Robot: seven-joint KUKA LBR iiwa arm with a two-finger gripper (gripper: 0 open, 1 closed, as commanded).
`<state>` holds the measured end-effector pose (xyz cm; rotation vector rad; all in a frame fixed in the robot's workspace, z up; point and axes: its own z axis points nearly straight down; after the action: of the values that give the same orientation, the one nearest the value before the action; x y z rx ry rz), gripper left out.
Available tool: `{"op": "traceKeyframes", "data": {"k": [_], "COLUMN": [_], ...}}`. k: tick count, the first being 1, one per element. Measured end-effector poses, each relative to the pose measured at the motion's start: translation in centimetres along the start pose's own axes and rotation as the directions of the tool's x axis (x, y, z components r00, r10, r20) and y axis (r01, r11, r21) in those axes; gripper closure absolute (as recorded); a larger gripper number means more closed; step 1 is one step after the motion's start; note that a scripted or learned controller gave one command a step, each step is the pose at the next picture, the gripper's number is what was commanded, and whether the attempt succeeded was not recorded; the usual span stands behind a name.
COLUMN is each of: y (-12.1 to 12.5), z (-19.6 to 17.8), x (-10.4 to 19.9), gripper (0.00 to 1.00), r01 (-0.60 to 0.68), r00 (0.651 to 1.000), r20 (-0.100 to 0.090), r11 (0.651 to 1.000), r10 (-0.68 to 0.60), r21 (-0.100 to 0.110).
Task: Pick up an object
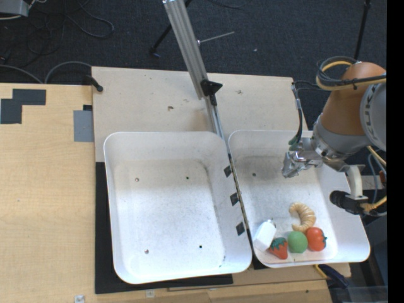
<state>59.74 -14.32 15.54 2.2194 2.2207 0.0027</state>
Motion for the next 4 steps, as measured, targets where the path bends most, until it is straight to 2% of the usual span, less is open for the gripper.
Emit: {"op": "traceKeyframes", "data": {"k": [1, 2, 3, 4], "y": [1.0, 0.3, 0.7, 0.7], "z": [-5.2, -10.4, -10.9, -9.1], "x": [-0.6, -1.3, 4.2, 9.2], "gripper": [1.00, 1.00, 1.00, 1.00], "r01": [0.000, -0.002, 0.004, 0.003], "r00": [1.000, 1.000, 1.000, 1.000], "r20": [0.001, 0.001, -0.002, -0.003], "r11": [1.000, 1.000, 1.000, 1.000], "r10": [0.000, 0.002, -0.004, -0.003], "r21": [-0.001, 0.000, 0.005, 0.007]}}
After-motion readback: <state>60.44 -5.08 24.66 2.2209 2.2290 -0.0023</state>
